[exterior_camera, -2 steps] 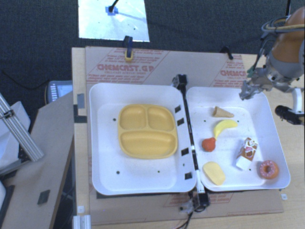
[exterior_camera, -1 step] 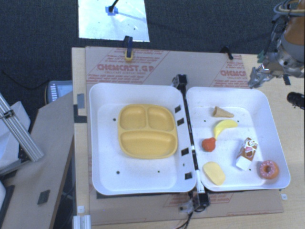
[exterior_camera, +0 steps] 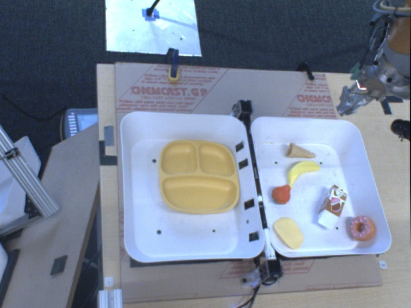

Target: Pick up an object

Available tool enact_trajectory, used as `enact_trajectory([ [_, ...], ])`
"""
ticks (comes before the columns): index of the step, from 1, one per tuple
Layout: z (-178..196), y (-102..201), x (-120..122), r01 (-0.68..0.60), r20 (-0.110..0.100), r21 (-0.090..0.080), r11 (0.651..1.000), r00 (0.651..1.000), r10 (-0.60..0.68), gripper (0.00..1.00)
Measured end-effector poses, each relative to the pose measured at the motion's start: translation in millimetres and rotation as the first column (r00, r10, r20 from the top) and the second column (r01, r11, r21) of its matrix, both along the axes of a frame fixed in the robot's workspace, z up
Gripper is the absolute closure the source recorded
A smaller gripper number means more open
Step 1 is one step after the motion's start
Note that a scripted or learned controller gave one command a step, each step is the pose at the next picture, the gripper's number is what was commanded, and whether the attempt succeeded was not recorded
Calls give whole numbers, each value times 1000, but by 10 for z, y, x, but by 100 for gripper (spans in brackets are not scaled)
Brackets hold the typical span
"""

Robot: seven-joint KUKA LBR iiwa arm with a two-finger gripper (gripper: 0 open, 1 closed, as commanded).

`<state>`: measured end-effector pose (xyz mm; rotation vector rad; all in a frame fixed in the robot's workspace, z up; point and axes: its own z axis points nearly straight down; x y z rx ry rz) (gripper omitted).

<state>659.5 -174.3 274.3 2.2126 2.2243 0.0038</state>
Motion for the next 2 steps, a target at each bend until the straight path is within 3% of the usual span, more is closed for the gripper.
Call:
enact_trajectory([
  [2,-114,1127,-124,-5,-4,4,1000,1000,5,100],
])
